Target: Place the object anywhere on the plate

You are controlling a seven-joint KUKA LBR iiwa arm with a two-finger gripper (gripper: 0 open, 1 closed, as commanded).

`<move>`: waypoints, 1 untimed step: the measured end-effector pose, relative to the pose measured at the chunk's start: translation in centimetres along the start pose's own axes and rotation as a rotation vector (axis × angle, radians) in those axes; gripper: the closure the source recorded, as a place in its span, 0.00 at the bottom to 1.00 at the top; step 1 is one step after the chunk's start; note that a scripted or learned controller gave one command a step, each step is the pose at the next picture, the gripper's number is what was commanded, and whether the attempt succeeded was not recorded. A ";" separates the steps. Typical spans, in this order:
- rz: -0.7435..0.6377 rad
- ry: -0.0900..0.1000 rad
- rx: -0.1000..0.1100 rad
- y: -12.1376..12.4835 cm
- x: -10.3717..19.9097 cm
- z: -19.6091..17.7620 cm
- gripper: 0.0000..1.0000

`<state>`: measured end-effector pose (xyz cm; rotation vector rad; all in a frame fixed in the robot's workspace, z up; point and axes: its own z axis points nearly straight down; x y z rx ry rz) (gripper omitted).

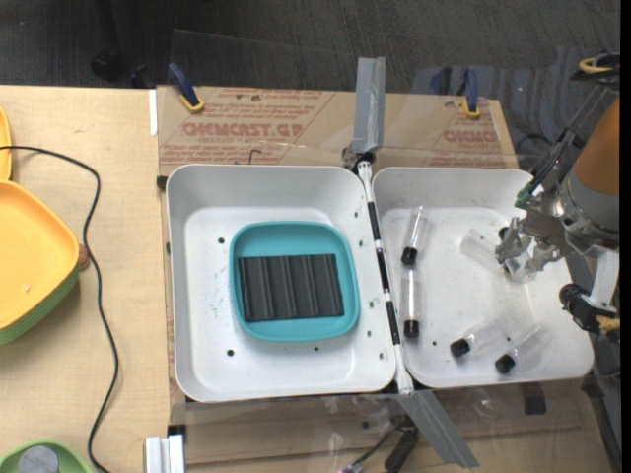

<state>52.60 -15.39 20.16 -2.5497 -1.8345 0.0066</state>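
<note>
I see the gripper [520, 256] low over the right bin [434, 363], toward its 3 o'clock side, the arm [596, 180] coming in from the right edge. I cannot tell how the fingers stand; they blur into clear plastic beneath them. The things to pick look like clear tubes with black caps, scattered on that bin's floor. One tube [412, 236] lies at about 9 o'clock from the gripper, well apart, near the divider [380, 254], with a second tube [410, 304] just below it at about 8 o'clock. A third tube [471, 340] and a fourth tube [518, 351] lie near the front wall, at roughly 7 and 6 o'clock from the gripper. A clear piece [480, 247] sits just beside the gripper at 9 o'clock; I cannot tell whether it touches. The teal plate [293, 280] with its dark ribbed middle rests in the centre of the left bin [197, 264], beyond the divider. Yellow dishes [30, 264] and a black cable [94, 294] lie on the bench at far 9 o'clock.
</note>
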 end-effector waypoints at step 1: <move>0.000 0.000 0.000 0.0 0.0 0.0 0.00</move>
